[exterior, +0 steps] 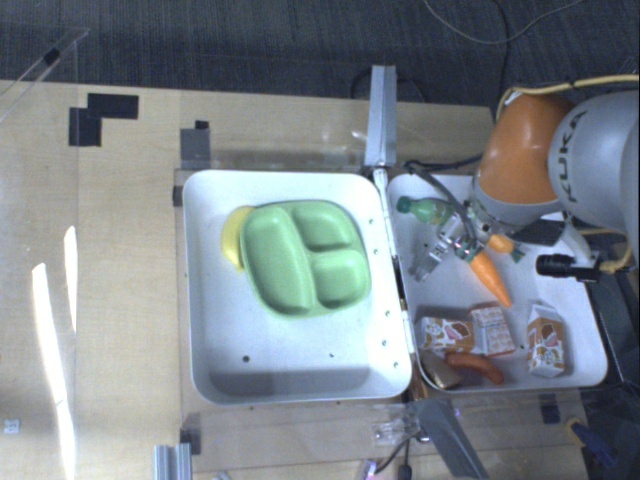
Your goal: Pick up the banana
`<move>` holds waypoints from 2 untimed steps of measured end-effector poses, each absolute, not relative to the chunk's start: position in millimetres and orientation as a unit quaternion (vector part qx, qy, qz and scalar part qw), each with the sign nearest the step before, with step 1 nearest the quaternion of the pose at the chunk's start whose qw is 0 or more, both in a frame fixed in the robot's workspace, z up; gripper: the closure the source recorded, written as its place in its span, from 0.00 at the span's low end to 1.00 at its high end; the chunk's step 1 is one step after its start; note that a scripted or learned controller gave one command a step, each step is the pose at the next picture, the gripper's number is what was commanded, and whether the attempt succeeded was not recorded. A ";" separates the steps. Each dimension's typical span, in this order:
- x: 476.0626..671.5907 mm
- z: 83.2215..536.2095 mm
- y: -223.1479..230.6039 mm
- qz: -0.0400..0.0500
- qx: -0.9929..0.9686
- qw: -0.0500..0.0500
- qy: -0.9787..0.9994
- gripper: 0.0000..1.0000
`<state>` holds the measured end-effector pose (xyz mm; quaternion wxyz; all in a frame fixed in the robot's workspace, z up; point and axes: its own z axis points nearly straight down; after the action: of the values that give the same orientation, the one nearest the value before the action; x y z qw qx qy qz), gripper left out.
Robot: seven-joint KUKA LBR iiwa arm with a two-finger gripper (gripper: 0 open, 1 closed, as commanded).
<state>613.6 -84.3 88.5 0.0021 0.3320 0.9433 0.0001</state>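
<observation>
- Two white bins sit side by side on the desk; the left bin (pixel 215 368) holds a green divided tray (pixel 305 256) lying over most of a yellow banana (pixel 233 236), whose edge peeks out toward the bin's left wall.
- The right bin (pixel 590 363) holds a carrot (pixel 490 276), a green bottle (pixel 425 208), three small cartons (pixel 492 330) and a reddish sausage-like piece (pixel 475 366) near its front edge.
- The gripper (pixel 440 253) hangs over the right bin's rear-left part, beside the carrot; whether its jaws are spread or pressed together I cannot tell.
- To do the step well, I judge the arm should cross to the left bin and come down on the banana's exposed sliver, clear of the tray's rim.
</observation>
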 end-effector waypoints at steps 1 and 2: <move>590.2 89.7 -100.1 0.001 0.186 0.007 0.982 0.00; 590.2 89.6 -100.0 0.001 0.186 0.007 0.982 0.00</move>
<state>590.2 -100.0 89.6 0.0066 0.1864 0.9825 0.0011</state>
